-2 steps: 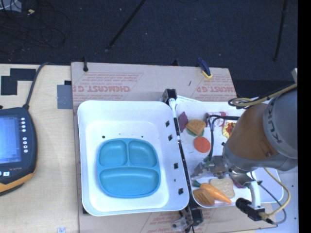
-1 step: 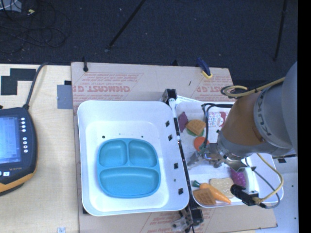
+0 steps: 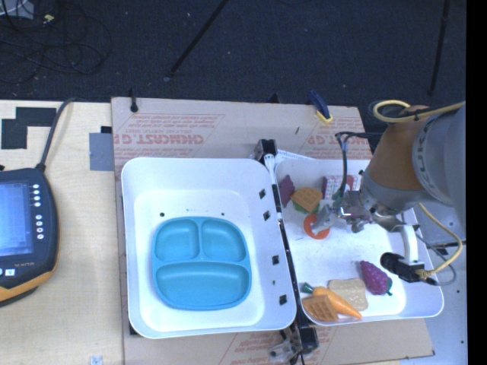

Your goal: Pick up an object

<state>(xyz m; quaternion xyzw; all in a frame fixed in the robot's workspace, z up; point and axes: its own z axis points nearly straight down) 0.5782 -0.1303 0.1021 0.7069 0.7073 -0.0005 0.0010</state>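
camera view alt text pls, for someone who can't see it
A grey robot arm with an orange band reaches in from the right, its gripper low over a red round item in the right white bin, among toy foods including a purple piece and a carrot. The left white bin holds a blue divided plate.

Both white bins (image 3: 194,175) look like smooth, slightly glossy plastic. The blue divided tray (image 3: 202,263) is smooth plastic with a soft sheen. Under them lies matt brown cardboard (image 3: 228,131) on a pale wood-look worktop (image 3: 76,310).
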